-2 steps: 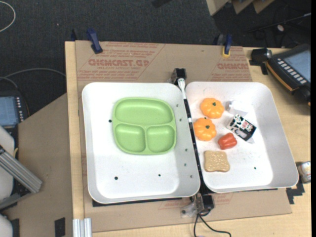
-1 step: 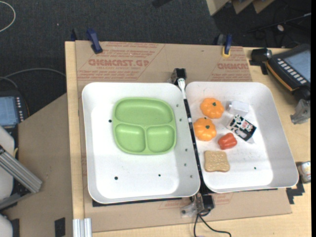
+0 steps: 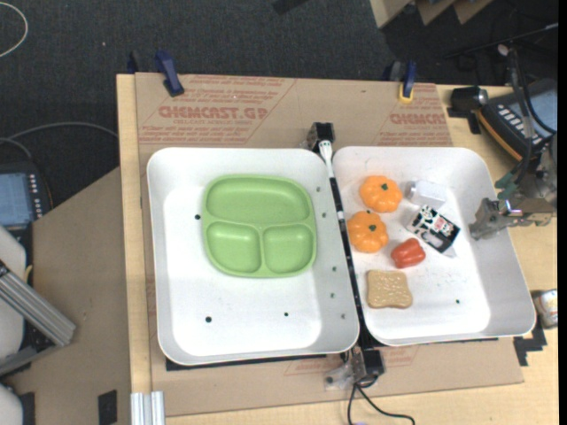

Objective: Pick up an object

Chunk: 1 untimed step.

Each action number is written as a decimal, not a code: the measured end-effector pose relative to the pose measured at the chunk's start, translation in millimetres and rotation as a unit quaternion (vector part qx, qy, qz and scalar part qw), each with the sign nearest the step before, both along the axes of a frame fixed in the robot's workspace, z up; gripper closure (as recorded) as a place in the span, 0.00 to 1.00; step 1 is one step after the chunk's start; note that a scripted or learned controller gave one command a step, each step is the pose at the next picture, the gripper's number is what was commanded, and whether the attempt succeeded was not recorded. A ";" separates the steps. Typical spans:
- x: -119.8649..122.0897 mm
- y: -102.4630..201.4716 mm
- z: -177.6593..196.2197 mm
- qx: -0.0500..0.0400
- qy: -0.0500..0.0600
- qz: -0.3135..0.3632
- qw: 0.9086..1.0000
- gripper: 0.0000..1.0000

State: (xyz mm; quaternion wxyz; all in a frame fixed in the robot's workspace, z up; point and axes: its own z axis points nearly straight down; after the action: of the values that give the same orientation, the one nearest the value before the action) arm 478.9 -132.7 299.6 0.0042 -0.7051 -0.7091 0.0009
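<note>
Objects for picking sit in the right white shallow bin (image 3: 496,299): two small orange plastic pumpkins (image 3: 380,194) (image 3: 367,231), one just nearer than the other, close to the bin's left wall; a red plastic pepper-like piece (image 3: 408,253) right of the nearer pumpkin; a tan toast-shaped slice (image 3: 389,289) lying flat near the bin's near-left area; a small black-and-white printed box (image 3: 433,227) tilted, just above-right of the red piece; a whitish pale block (image 3: 428,192) just beyond the box. Left white shallow bin (image 3: 168,264) holds a light green three-compartment plastic plate (image 3: 260,226), flat, toward the far half. Bins touch side by side on a brown cardboard-covered desk (image 3: 221,104). Hand (image 3: 493,217) at the right bin's right rim, grey, reaching in from the right, well apart from the objects, nothing between its fingers; can't tell how wide it stands. Blue clamp (image 3: 168,73) at the desk's far-left edge.
</note>
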 end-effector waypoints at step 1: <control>1.8 94.5 49.9 -0.001 -0.007 0.003 1.000 1.00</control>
State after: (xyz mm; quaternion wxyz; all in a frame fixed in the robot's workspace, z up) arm 480.7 -38.2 349.5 -0.0017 -0.7029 -0.7113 -0.0033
